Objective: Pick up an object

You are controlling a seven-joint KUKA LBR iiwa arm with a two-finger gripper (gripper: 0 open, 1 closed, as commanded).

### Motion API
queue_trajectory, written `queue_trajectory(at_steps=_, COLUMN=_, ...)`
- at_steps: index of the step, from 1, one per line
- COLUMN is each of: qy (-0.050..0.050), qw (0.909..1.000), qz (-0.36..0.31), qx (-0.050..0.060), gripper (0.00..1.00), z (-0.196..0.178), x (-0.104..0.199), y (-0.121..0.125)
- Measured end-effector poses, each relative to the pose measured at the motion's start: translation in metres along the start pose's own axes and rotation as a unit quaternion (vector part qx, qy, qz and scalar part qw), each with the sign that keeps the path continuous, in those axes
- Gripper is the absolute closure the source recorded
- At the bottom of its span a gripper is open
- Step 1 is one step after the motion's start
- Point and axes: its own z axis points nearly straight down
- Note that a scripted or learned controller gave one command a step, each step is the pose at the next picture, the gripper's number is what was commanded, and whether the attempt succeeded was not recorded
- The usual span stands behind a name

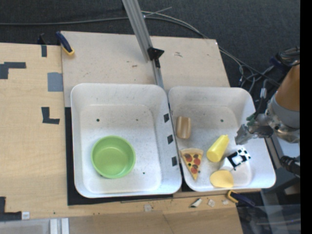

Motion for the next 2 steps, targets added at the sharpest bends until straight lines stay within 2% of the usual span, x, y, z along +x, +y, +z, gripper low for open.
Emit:
queue_trajectory(at_steps=1, qy=0.000, qw=1.0000, qz=0.000, qx=0.000, gripper=0.00, z=0.000, x=0.000, y=0.000)
queue_trajectory(at_steps=2, qy=0.000, qw=1.0000, qz=0.000, qx=0.004, gripper=0.00, z=0.067, x=0.001, y=-0.002)
